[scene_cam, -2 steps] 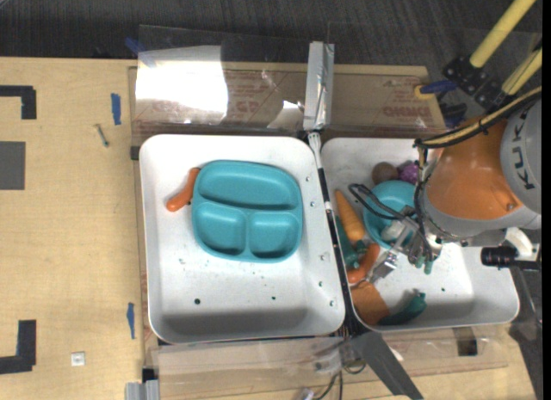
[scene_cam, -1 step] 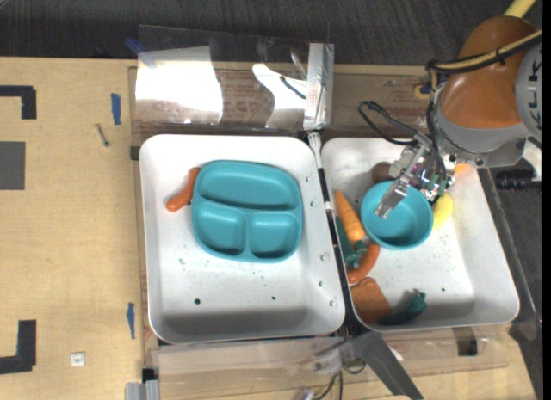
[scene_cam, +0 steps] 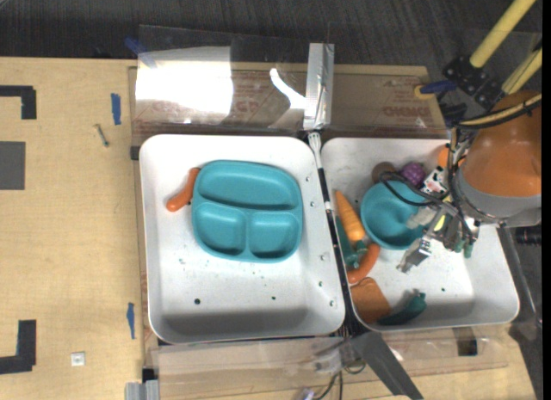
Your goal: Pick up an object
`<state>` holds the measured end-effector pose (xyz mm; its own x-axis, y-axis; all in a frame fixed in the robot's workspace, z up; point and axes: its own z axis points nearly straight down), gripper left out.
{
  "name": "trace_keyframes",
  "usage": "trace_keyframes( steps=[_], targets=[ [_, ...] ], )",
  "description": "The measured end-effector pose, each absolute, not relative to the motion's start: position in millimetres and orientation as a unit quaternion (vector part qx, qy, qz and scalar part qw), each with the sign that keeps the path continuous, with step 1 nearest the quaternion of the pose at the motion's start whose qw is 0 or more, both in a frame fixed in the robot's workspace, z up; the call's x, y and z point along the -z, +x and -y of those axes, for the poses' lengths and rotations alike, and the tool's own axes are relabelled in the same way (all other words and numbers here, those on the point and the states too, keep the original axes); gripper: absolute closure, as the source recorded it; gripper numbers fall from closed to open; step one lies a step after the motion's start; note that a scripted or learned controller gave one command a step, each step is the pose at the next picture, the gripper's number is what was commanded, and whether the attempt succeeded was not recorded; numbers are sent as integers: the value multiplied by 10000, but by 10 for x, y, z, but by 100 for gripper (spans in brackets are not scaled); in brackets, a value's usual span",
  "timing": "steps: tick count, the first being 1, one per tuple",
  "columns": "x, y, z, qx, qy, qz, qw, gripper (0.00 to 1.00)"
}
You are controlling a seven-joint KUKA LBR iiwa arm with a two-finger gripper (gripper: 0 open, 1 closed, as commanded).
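Right bin (scene_cam: pixel 495 291): gripper (scene_cam: pixel 419 255) low beside the teal bowl (scene_cam: pixel 387 218), carrot (scene_cam: pixel 349 213) to its left, poised for picking; whether it is open or closed, cannot tell; left bin (scene_cam: pixel 164 304) stores a divided teal plate (scene_cam: pixel 248 209).

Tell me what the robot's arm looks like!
The arm is round and grey with a big orange band on top. Its end effector is small, silvery metal with bits of green, and yellow and black cables run beside the arm.
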<state>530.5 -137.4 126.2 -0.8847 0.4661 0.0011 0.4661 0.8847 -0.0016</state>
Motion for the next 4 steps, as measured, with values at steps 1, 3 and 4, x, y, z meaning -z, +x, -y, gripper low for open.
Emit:
trace_keyframes(
  steps=[1, 3, 4],
  targets=[
    [-1819, 6271, 1663, 4, -2652, 9642, -52, 0],
    [-1113, 5856, 1704, 54, -4104, 9112, -355, 0],
    [-1094, 5409, 1677, 96, -5068, 8613, -343, 0]
  ],
)
